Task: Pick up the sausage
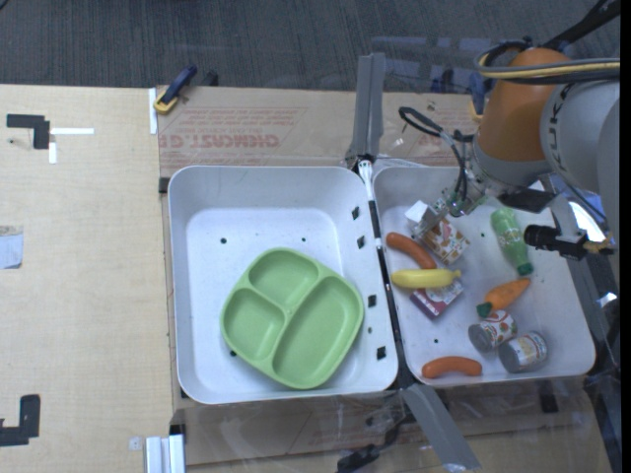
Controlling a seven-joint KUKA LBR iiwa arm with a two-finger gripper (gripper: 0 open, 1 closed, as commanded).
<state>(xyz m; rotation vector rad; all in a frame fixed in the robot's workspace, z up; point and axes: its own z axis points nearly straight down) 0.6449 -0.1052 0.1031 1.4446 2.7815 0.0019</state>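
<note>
Sausage (411,250): right bin, upper left — touching the banana (425,278).
Handling: likely light, smooth, rounded, apt to roll; grip across its middle.
End effector (456,203): just above-right; closure unclear.

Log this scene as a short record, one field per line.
left bin: holds green divided plate
right bin: sausages, banana, carrot, bottle, cans, packets
sausage near banana, just above banana
sausage near front wall
carrot
green bottle
cans
tool: over the packets, back of right bin
</note>
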